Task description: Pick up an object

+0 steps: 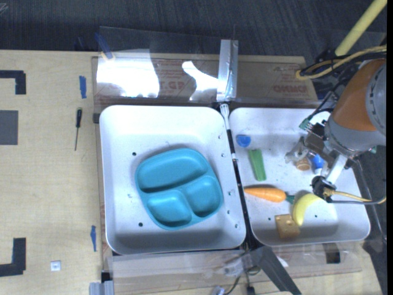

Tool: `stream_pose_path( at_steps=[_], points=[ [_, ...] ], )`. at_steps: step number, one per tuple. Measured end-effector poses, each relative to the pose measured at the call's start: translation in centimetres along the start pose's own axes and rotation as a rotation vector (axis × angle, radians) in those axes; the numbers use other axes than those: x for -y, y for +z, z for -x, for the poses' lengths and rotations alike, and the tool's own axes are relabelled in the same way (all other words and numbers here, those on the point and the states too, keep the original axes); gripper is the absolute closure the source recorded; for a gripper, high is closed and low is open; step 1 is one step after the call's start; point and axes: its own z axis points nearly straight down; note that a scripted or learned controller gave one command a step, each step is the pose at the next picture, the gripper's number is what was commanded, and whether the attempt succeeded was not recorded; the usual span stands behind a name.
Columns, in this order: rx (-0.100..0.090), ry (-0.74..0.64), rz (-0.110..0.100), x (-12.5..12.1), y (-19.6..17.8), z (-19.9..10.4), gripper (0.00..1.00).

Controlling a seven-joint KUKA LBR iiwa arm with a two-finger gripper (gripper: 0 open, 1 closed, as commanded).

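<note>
The claw (305, 154) hangs over a small brown thing (301, 163) in the right bin (276, 128). I cannot tell how open it is. It should go straight down and miss the banana (304, 204) at six o'clock.

Grey arm (356, 135), orange band (361, 100) above wrist

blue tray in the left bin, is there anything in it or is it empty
Empty: the blue tray lies right side up in the left bin, and all three of its compartments show bare blue.
</note>
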Motion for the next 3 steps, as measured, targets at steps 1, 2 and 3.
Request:
stream_pose_path(
  at_steps=[1,2,3],
  points=[
    [-0.008,-0.079,-0.001,-6.25,3.26,-0.84,0.0],
    [-0.009,-0.322,-0.017,-6.3,3.95,-1.44,0.0],
    [-0.005,-0.326,0.0,-6.57,3.06,-1.5,1.0]
  ],
)
